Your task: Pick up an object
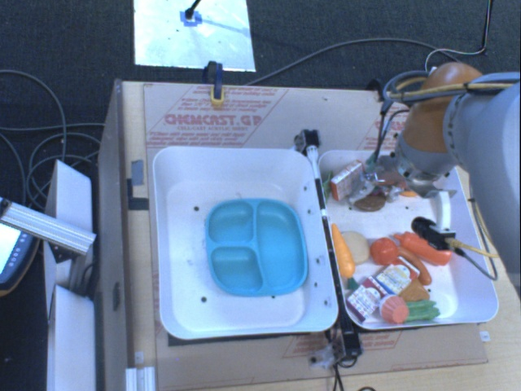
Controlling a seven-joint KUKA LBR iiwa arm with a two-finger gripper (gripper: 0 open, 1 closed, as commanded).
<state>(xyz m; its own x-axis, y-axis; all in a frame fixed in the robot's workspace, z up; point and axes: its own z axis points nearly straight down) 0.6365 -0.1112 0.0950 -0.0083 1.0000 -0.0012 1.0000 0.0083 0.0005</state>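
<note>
My gripper (378, 177) hangs low over the back of the right bin (480, 300), at the end of the grey arm that comes in from the right. It is right beside a small red and white box (345, 182) and just above a brown disc (370, 204); I cannot tell whether it touches either one. Toward the front of that bin lie an orange carrot (343, 252), a pale round piece (356, 243), a red tomato (384, 251) and a red sausage (425, 248).
At the right bin's front are a printed box (396, 277), a packet (364, 300), a pink round piece (394, 309) and a green item (422, 309). The left bin (175, 218) holds a blue divided plate (255, 247). A black rod (319, 194) lies along the divide between the bins.
</note>
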